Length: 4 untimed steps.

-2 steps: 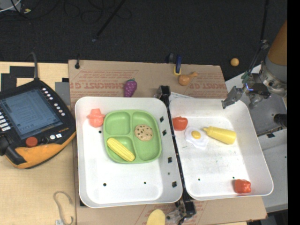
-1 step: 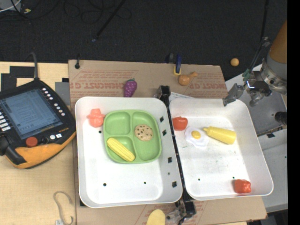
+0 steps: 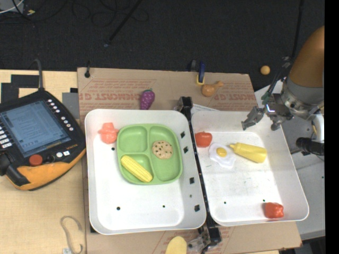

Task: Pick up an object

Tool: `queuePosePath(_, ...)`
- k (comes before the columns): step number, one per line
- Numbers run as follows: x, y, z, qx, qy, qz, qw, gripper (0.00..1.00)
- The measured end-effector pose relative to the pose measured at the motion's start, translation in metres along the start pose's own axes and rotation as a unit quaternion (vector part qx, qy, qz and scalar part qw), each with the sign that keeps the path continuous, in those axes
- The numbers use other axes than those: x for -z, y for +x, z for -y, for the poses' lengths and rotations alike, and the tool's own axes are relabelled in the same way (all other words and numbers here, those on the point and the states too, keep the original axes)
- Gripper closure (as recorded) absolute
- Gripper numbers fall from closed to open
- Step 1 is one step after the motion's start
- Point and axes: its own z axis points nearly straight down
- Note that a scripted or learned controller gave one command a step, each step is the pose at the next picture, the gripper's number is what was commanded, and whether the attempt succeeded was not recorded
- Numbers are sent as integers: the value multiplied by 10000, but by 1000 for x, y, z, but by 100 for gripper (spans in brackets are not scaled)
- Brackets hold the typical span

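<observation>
While the jaws (image 3: pixel 263 117) hang spread and unladen, cardboard (image 3: pixel 169 89) underlies both bins (image 3: pixel 140 216).

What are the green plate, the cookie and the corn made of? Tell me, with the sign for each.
Green plate: probably moulded plastic, with an even colour and a smooth, soft sheen.
Cookie: likely a plastic toy; speckled brown, matte.
Corn: likely toy plastic or rubber; uniform yellow with a slight gloss.

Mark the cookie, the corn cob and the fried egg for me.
cookie (image 3: pixel 162 149), camera view, middle of its top face
corn cob (image 3: pixel 136 169), camera view, middle of its length
fried egg (image 3: pixel 222 155), camera view, its white, just below the yolk
</observation>
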Motion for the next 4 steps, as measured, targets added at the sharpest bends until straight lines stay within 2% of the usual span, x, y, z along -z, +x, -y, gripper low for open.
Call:
queuePosePath(2,-116,8,1,11,-5,0,10000,0)
queuePosePath(3,-103,7,1,6,-21,1,10000,100)
queuePosePath(4,-50,8,-10,-13,-50,11,10000,100)
